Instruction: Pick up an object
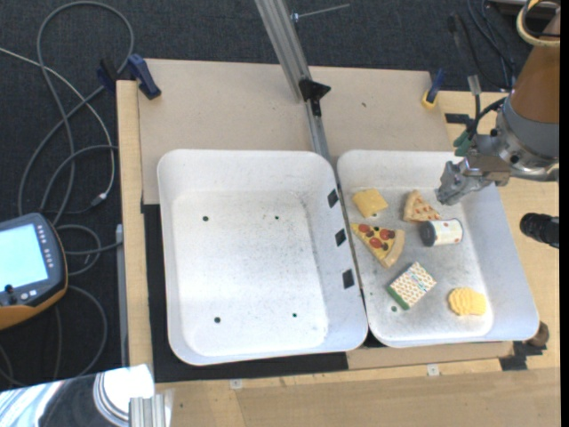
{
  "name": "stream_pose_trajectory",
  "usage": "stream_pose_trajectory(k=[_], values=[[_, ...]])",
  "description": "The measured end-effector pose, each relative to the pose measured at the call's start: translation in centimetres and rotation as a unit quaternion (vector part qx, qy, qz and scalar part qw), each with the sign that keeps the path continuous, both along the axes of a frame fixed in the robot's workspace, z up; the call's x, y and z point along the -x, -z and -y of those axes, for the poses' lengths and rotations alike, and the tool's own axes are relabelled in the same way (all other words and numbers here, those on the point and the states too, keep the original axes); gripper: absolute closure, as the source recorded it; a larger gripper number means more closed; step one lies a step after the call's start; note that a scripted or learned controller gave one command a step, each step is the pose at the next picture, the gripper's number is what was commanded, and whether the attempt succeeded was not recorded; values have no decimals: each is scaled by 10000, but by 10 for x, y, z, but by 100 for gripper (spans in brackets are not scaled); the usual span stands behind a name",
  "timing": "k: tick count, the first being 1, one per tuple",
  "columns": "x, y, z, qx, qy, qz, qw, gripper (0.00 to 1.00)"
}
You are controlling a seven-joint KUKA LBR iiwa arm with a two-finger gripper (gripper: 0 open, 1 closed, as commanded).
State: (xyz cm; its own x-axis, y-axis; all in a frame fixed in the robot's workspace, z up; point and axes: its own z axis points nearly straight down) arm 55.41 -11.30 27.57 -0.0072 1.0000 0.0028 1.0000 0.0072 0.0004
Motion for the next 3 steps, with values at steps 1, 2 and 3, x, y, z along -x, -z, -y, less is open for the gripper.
stream_pose_trajectory(k=[1, 2, 3], values=[[1, 12, -61, -8, 0, -24, 10000, 100], [7, 28, -113, -4, 3, -29, 10000, 100], [8, 26, -173, -2, -2, -2, 10000, 100]])
